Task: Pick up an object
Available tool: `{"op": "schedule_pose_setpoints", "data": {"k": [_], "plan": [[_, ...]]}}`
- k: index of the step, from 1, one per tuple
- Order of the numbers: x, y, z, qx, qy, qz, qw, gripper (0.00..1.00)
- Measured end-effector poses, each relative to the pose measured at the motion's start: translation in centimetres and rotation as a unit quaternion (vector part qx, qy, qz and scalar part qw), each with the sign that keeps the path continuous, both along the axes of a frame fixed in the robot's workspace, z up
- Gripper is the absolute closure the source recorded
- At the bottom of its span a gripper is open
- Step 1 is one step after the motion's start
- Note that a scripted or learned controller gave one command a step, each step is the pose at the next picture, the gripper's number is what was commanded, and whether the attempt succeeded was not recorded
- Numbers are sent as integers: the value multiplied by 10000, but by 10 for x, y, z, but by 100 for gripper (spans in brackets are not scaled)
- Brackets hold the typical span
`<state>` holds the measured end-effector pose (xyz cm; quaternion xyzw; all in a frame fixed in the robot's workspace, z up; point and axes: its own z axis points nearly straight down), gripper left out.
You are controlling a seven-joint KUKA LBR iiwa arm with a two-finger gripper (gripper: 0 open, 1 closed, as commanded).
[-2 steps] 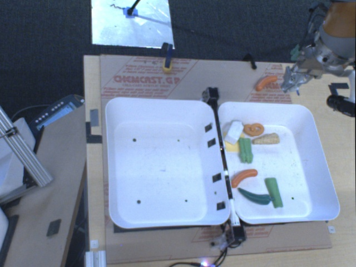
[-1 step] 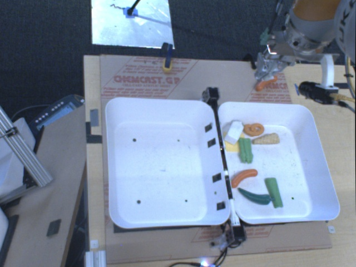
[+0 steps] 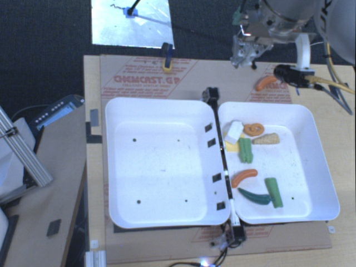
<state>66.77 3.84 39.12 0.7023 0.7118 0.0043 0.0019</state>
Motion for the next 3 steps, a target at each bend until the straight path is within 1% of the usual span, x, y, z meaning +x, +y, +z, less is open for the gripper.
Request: {"op": "schedule_pose_setpoints", "data": {"k": [1, 2, 3], "plan": [[1, 65, 49, -2, 3, -12, 10000, 100], [-24, 206, 145, 27, -17, 29, 10000, 100], [1, 162, 40, -30, 70, -78, 9999, 100]]}}
